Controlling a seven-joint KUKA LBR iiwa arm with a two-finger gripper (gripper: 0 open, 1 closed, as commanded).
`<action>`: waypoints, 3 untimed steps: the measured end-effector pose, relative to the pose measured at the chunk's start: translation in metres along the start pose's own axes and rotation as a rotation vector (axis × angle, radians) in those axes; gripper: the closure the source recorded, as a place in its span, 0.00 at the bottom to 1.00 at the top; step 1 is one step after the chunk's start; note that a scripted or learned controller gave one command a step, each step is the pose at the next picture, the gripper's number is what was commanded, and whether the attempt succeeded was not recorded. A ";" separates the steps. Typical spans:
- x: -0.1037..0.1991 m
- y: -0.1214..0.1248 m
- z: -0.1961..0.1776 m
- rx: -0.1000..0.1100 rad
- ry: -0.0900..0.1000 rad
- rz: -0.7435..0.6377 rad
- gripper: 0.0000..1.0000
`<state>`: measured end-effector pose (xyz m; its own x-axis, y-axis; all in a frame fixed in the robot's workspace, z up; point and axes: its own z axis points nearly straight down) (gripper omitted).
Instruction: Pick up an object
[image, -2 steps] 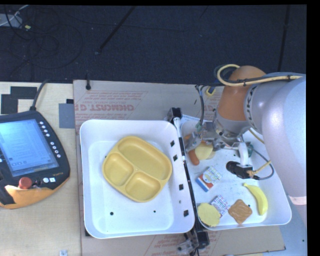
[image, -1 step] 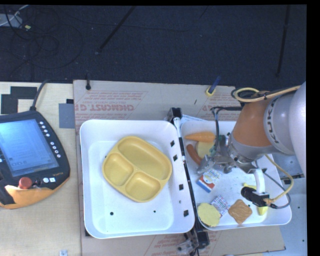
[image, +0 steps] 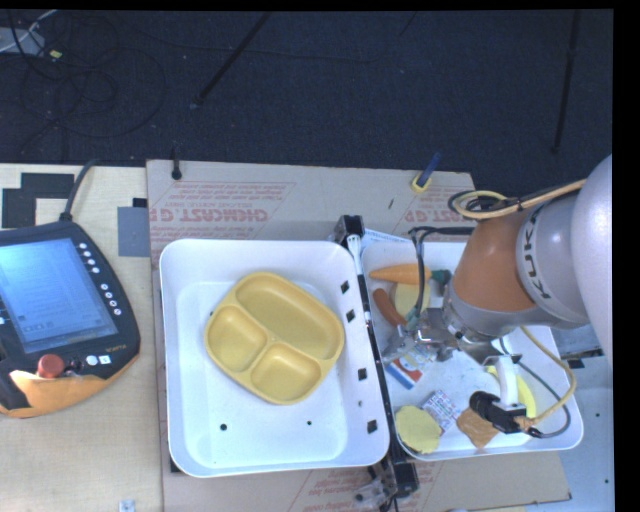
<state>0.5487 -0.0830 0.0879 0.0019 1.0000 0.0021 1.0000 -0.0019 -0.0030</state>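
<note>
In right bin (image: 560, 440): gripper (image: 418, 345) hanging low over clutter, w/ red-blue item (image: 404, 375) just below, carrot (image: 398, 273) behind, yellow disc (image: 420, 429) nearer front. Finger state: can't tell. Advice: centre over one piece before closing. Left bin (image: 190, 420): holding yellow divided tray (image: 275, 335).

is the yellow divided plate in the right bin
No, the plate lies in the left bin, apart from the arm.
</note>
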 end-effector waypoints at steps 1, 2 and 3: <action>-0.020 0.050 -0.055 -0.002 -0.002 -0.002 0.00; 0.001 0.090 -0.001 -0.002 -0.003 -0.002 0.00; 0.001 0.089 -0.012 0.003 -0.001 -0.004 1.00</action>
